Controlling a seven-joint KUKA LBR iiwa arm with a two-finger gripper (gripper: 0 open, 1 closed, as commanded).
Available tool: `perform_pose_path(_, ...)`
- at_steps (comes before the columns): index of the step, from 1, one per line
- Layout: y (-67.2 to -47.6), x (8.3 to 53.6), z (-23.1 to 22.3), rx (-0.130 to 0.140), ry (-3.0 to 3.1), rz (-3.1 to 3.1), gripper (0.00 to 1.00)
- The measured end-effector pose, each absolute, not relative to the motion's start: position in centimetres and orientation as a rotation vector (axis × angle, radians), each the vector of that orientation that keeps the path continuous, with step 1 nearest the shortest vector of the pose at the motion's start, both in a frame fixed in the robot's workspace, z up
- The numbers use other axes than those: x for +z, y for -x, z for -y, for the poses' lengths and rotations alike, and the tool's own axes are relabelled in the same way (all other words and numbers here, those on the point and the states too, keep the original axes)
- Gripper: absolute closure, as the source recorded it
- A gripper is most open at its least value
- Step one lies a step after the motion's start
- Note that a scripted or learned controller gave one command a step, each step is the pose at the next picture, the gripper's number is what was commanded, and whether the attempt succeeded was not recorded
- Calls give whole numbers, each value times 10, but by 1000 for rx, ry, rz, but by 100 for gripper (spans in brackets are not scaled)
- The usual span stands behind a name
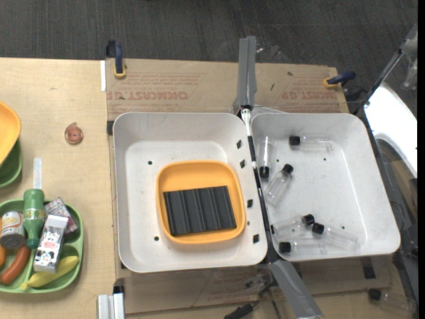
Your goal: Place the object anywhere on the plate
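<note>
Whether the tool is released or clenched, I cannot tell. The orange plate (pixel 199 169) lies in the left bin (pixel 133 178) and carries a black ridged insert (pixel 199 210). The task's things, clear vials (pixel 277 183) with black caps, lie scattered in the right bin (pixel 352 178), apart from the plate. Both bins sit on brown cardboard (pixel 172 88), which two clamps (pixel 116 58) hold at its far edge. On the wooden surface (pixel 53 92) to the left stand a green tray (pixel 70 271) of toy food with a green bottle (pixel 33 218), a yellow bowl (pixel 6 135) and a small pink disc (pixel 74 134). Beyond is a dark carpet floor (pixel 199 12).
</note>
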State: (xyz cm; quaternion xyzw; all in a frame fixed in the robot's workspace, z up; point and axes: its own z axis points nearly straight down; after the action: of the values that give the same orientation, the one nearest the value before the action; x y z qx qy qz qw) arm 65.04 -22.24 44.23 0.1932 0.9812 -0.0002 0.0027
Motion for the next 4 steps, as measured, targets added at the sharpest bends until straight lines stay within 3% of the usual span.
perform_pose_path(1, -630, 436, 222, 1, 21, -3139, 0)
perform_pose_path(2, -658, 442, 222, 0, 508, -3095, 0)
perform_pose_path(3, -622, 398, 219, 2, 924, -2999, 0)
perform_pose_path(4, -657, 442, 222, -1, 1134, -2923, 0)
